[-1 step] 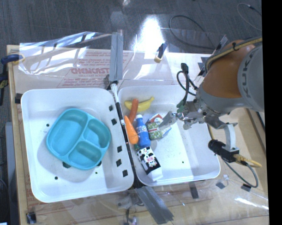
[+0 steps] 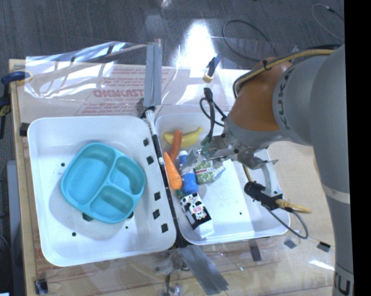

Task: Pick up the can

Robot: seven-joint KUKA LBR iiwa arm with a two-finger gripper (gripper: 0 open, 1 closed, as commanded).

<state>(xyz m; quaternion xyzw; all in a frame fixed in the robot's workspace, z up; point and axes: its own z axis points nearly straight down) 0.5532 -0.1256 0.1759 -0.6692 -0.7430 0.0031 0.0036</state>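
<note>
The can (image 2: 206,171) lay tilted, long axis diagonal; label unreadable. Whether the gripper (image 2: 217,154) gripped couldn't be told.

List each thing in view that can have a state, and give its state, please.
blue tray: flat in the left bin, compartments bare.
carrot: lying by the divider in the right bin.
banana: lying at the far end.
cow-print carton: lying on its side.
green can: lying, tilted, beside the gripper.
</note>
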